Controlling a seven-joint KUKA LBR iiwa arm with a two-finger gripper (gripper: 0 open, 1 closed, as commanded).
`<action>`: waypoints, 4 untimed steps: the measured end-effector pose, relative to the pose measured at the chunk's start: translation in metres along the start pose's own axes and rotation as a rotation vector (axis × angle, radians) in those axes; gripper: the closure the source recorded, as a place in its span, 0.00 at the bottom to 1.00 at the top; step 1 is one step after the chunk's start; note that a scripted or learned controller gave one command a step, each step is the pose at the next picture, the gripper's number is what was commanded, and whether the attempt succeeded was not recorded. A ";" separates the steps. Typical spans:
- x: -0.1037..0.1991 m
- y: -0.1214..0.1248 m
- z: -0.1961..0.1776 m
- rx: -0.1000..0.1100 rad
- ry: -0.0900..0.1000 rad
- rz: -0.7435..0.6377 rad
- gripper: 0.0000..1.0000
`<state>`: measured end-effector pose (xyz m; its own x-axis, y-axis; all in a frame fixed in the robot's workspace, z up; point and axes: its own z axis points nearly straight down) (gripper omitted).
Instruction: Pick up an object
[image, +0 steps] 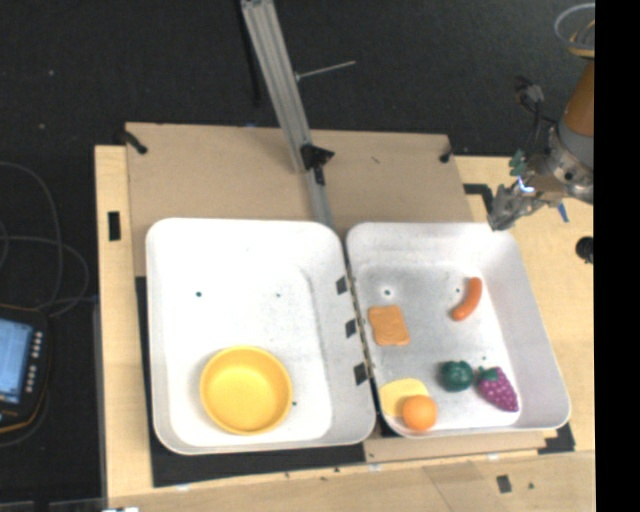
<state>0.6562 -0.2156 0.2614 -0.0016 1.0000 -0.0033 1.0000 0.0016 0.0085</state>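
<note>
A: Camera view puts your pincer (503, 207) at the upper right, hanging just past the far right corner of the right bin (520, 262), over the desk (440, 480) edge rather than over any object. You see nothing between its fingers; whether they are parted or closed, I cannot tell at this size.

B: And what can you pick from?

A: All the small things lie in that right bin. Nearest the pincer you have an orange sausage-shaped piece (466, 298), tilted, toward the right side. Left of it, near the wall shared with the other bin, lies a flat tan square like a cracker (388, 325). Nearer the front you find a dark green round piece (456, 375) just beside a purple grape bunch (498, 389). At the front left corner an orange ball (419, 412) rests touching a pale yellow piece (400, 391).

B: The other bin?

A: Your left bin (180, 260) carries a yellow bowl (246, 389), upright, in its front part. A grey metal post (284, 95) runs in from the top toward the gap between the bins.
</note>
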 end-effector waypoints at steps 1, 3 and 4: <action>0.061 -0.005 0.007 0.007 0.004 -0.004 1.00; 0.165 -0.017 0.006 0.007 0.005 -0.005 1.00; 0.220 -0.023 -0.002 0.008 0.005 -0.006 1.00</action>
<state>0.6328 0.0043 0.2623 -0.0078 1.0000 0.0021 1.0000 0.0078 0.0005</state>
